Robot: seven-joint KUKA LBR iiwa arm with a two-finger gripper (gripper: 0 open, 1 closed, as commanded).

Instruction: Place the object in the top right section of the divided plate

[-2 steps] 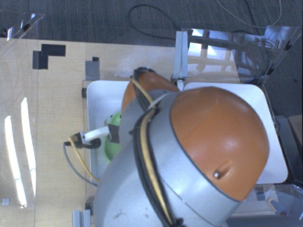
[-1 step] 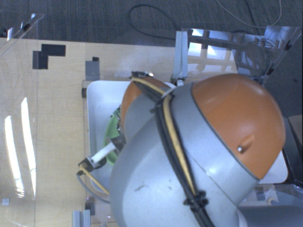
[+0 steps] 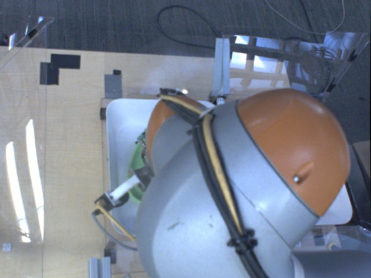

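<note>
Gripper state: can't tell. The arm (image 3: 243, 201) covers most of the view, and its grey body and orange band sit right over the place where the wrist would be working.

What pokes out at the arm's left side: a white bar-shaped piece (image 3: 124, 190) with a dark end, low in the left bin (image 3: 119, 132), near that bin's left wall. It angles from lower-left up toward the upper-right. I can't say if it's a finger, tooling or something else, so I'm not calling it.

Just beside it, up and to the right, a sliver of green (image 3: 138, 161) shows against the white bin floor, partly tucked under the arm. This may be the divided plate or the object; too little is exposed to decide. No orientation or long axis is readable, only a narrow strip running roughly up-down along the arm's edge.

Progress, as a judgement: the arm is reaching deep into the left bin, so it's mid-action there, either picking or placing. Nothing confirms the object in the top right section, so placement stays unverified.

A thin cable loop (image 3: 113, 225) lies at the left bin's lower-left corner. A corner of the right bin (image 3: 342, 210) peeks out under the arm.
</note>
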